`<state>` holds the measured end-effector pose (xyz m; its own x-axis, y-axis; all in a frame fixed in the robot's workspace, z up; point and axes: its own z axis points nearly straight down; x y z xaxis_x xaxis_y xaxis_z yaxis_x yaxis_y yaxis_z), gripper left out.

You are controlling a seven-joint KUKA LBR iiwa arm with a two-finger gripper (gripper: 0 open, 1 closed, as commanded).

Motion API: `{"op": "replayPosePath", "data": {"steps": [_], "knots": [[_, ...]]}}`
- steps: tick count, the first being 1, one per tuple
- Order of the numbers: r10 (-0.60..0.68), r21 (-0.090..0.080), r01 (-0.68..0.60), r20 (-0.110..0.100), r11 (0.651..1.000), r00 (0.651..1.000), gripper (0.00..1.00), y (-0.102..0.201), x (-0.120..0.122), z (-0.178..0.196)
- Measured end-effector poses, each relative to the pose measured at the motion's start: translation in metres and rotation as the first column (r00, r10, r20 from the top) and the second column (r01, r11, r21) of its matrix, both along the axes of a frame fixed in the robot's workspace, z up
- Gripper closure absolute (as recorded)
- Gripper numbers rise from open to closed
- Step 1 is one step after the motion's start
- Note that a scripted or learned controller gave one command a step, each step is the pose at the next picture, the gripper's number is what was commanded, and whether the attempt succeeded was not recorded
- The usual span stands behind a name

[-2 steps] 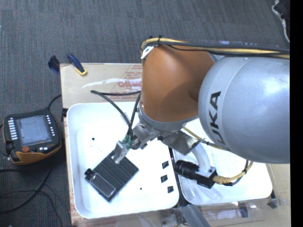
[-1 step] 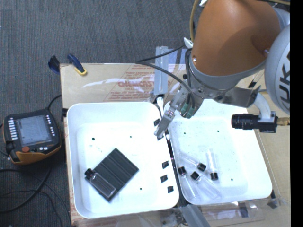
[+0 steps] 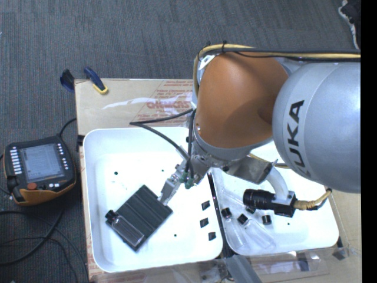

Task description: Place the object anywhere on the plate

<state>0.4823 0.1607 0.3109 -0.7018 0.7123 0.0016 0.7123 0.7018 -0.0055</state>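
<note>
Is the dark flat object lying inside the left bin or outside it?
Inside: the dark flat object lies flat on the floor of the left bin.

Grey KUKA arm (image 3: 318, 122), black lettering on the casing. Glossy orange dome-shaped band (image 3: 235, 102) above the wrist. Yellow and black cables routed over it. Small metallic hand (image 3: 175, 186), detail probably too blurred to resolve.

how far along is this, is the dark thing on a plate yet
Not done, by this view. The dark ribbed object lies flat on the floor of the left bin; I can't make out a plate under it. In hand: the pincer sits at the object's upper right corner, and whether it grips is unclear. Left: lift the object and set it on the plate.
</note>
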Motion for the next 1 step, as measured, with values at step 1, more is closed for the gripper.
{"op": "replayPosePath", "data": {"steps": [1], "knots": [[-0.052, 0.0, 0.052, 0.001, 0.999, 0.999, 0.0, 0.061, 0.0554, -0.0507]]}}
